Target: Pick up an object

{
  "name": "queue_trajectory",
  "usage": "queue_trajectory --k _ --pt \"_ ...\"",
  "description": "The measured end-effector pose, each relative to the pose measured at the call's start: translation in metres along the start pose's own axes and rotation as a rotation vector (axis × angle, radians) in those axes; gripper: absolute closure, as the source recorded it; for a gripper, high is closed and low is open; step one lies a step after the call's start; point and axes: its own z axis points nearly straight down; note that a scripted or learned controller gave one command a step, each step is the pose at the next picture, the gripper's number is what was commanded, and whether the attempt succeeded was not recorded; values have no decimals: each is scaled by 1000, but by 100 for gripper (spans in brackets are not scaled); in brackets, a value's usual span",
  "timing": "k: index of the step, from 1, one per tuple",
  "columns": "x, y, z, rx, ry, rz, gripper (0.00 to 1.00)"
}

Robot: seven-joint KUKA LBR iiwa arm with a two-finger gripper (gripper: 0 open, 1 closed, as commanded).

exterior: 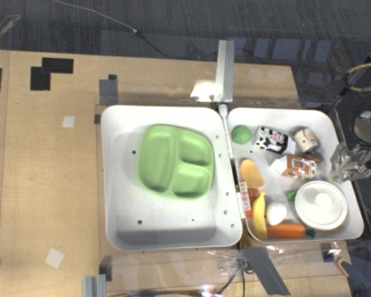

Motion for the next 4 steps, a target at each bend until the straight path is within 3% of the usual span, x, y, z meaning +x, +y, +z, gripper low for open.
queue_trajectory --k 1,2,3,4 --pt "-4 0 -12 5 -8 -2 100" --pt "-49 -37 -40 5 -5 -408 100" --pt "-61 -19 -22 0 -4 -1407 100" --pt "-63 -19 -34 6 -7 -1403 100"
